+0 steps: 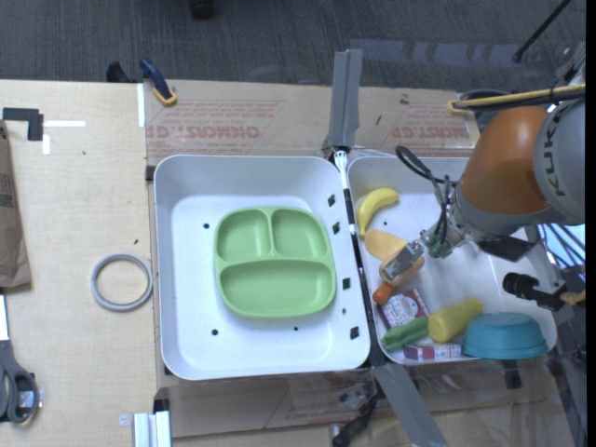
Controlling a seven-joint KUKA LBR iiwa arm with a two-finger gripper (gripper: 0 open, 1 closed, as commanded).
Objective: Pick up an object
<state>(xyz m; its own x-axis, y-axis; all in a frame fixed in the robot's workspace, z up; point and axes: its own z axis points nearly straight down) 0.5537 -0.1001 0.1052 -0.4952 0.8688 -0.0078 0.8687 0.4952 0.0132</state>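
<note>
**Gripper low in right bin, over the food items**

The gripper [408, 263] is down inside the right bin [494, 266], its tip beside the yellow wedge [384, 244]. Whether its fingers are spread or pressed together cannot be told from this view, and no item is visibly between them. One arm [507, 170], grey with an orange band, reaches in from the right of this bin.

Right bin, counted outward from the gripper:
- One yellow wedge, touching or just beside the gripper tip on its left.
- One banana [373, 203], beyond the wedge toward the far wall of the bin.
- One small orange piece [382, 293], just below the gripper, near the bin's left wall.
- One flat red-and-white packet [406, 307], just below the gripper.
- One green pod [404, 333], lying across the packet.
- One corn cob [453, 319], touching the pod's right end.
- One blue bowl [504, 336], overturned, just right of the corn cob.

Left bin [177, 277], adjoining the right bin: one green divided plate [276, 262] with three compartments, lying roughly central.

On the bench [74, 212], well left of the left bin: one tape roll [121, 280].
</note>
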